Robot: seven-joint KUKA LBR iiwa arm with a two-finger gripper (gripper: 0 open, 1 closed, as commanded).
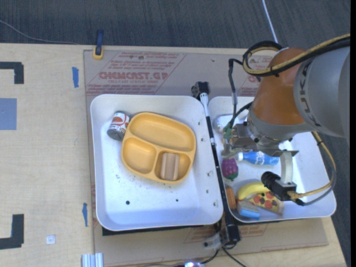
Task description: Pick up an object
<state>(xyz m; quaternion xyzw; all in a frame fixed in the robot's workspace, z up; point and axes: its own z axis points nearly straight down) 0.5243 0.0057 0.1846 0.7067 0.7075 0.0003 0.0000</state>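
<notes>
Camera view looks down on the tool (240,139), which hangs low over the left part of the shallow white right bin (312,168). Whether it is apart or together cannot be told from here.

Just below the tool lie a small blue-and-white tube (259,159) and a purple toy grape cluster (230,168), with a green scrap (227,131) beside its upper left. Nearer the front rim, a yellow toy banana (253,191) touches a toy pizza slice (267,202), and an orange stick-shaped piece (230,197) lies along the left wall.

The grey arm (325,88) reaches in from the right, and its orange band (278,96) bends down over the bin's back half. The right half of this bin's floor is bare.

In the shallow white left bin (111,196), a yellow divided plastic plate (158,141) holds a tan block (169,166) in its lower right compartment. A red-and-silver can (118,125) lies against the plate's upper left edge.

Both bins rest on a printed cardboard sheet (139,74) on the pale wooden surface (44,166), which is marked with blue tape (75,77). Grey carpet (167,10) lies beyond.
</notes>
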